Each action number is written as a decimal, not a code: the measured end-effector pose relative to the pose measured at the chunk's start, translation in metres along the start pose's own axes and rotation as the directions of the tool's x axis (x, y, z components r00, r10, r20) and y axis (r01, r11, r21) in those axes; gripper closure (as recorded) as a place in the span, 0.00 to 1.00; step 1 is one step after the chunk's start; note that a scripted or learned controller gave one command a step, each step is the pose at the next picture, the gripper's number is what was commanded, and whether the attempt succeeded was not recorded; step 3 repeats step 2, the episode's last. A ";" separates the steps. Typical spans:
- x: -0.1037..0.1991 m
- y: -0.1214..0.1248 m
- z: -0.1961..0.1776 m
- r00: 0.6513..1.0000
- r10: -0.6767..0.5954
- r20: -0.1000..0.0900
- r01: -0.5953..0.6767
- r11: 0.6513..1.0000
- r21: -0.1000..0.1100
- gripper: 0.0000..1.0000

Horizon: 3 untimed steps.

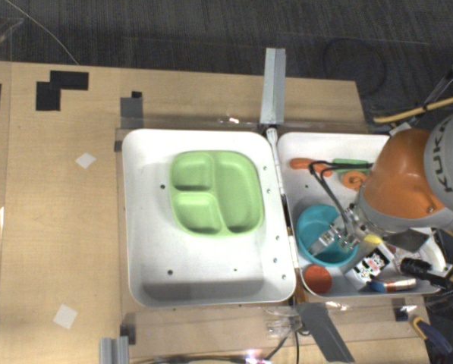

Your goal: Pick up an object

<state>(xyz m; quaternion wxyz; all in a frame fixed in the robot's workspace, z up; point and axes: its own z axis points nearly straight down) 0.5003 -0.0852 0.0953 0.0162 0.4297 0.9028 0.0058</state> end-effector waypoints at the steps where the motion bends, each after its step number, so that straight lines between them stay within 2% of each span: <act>1: -0.061 0.055 -0.033 0.998 -0.062 -0.017 0.063 0.998 0.015 0.00; 2: -0.040 0.042 0.000 0.999 -0.031 -0.017 0.031 0.999 0.016 0.00; 3: -0.040 0.042 0.000 0.999 -0.031 -0.017 0.031 0.999 0.016 0.00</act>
